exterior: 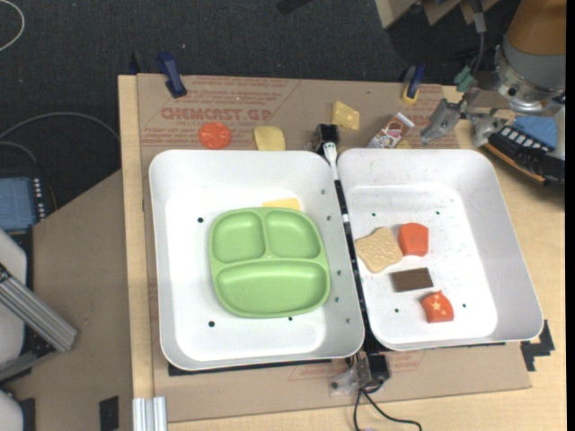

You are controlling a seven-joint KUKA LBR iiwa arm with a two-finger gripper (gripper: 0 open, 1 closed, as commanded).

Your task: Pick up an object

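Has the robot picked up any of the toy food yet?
Not yet. The gripper is up past the top edge of the right bin, with nothing seen in it. The toast, the orange block, the brown piece and the small red piece all lie in that bin. So nothing looks done; the arm has to come down over one piece, grab it and lift it.
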